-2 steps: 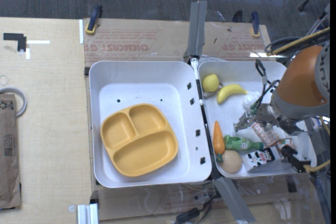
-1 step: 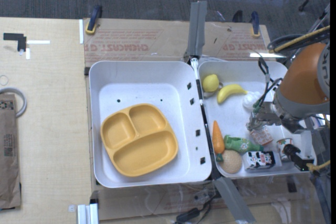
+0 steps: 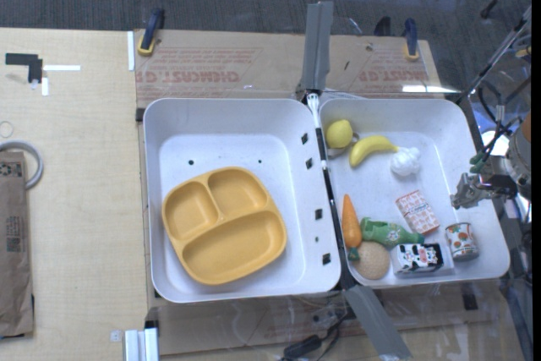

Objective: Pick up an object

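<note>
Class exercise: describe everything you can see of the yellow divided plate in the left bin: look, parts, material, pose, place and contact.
The yellow divided plate is a rounded-square tray of matte, plastic-looking material in mustard yellow. Raised ridges split it into three compartments: two smaller ones toward the far side and one wide one along the near side. It lies flat and right side up on the floor of the left bin, turned at a slight angle to the bin's walls, in the near-left part. All three compartments look bare, and it rests on the bin floor alone.

Single fixed camera, mounted above the counter (image 3: 76, 182), looking down at a slant from moderate distance. Both white bins (image 3: 156, 207) sit mid-frame, side by side; the hand (image 3: 467, 192) enters at the frame's right edge.
</note>
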Action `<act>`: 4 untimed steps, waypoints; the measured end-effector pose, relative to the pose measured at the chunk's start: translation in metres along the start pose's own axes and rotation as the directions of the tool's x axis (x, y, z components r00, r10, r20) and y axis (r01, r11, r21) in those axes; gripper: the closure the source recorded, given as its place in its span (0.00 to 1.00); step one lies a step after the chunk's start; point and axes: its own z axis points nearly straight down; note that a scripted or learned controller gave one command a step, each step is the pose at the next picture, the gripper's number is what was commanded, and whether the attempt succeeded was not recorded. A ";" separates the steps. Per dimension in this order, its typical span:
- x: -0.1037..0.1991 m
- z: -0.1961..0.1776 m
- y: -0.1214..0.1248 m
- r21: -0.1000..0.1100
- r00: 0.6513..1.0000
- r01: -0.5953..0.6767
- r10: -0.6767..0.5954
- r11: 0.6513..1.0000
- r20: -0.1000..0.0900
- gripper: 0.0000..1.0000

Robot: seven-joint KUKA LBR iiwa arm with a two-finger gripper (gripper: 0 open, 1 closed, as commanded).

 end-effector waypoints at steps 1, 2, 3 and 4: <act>0.087 0.107 -0.013 -0.001 0.996 -0.084 0.084 0.996 -0.002 1.00; 0.091 0.107 -0.014 0.000 0.999 -0.032 0.032 0.999 -0.001 1.00; 0.058 0.105 0.048 0.000 1.000 -0.022 0.022 1.000 0.000 1.00; 0.006 -0.023 0.027 0.001 0.986 -0.169 0.169 0.986 0.001 1.00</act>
